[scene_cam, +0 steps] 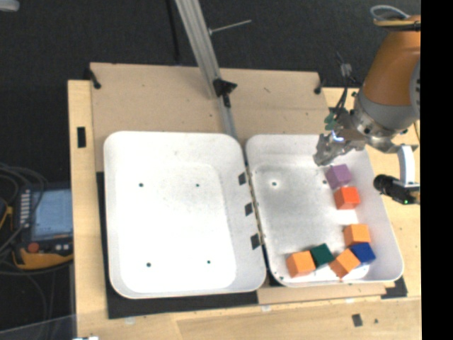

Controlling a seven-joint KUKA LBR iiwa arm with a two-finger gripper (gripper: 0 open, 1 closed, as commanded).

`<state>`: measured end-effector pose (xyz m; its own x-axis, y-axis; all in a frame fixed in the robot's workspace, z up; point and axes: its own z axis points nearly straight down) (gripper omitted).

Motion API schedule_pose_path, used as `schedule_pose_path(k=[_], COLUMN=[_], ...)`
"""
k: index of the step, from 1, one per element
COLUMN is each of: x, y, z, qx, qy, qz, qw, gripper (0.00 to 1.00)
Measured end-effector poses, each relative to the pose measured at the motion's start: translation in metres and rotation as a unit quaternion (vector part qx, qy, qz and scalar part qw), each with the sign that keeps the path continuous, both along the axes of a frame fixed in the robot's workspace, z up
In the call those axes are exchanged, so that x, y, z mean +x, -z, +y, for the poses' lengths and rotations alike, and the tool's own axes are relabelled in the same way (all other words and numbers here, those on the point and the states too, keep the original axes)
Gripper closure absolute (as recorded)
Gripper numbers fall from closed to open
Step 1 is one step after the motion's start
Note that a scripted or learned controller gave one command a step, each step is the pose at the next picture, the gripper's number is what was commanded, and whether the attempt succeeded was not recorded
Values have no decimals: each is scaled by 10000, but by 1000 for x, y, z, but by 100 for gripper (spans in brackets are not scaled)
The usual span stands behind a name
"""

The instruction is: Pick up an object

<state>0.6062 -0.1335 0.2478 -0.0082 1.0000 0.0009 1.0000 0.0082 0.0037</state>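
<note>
The gripper [327, 152] is seen just above the purple block [339, 173]; whether it is released or clenched cannot be told.

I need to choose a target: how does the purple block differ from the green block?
The purple block lies near the right bin's far end, just below the gripper; the green block lies at the near end. The purple one touches just an orange block; the green one is wedged between two orange blocks. Purple looks pale, green dark. Both are small cubes.
</note>
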Motion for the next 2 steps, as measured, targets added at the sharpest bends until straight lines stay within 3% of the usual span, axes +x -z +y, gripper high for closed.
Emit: schedule_pose_path(k=[2], x=[21], y=[-15], z=[102], qx=[2], qy=[1], qz=[8], qw=[10000], gripper=[100])
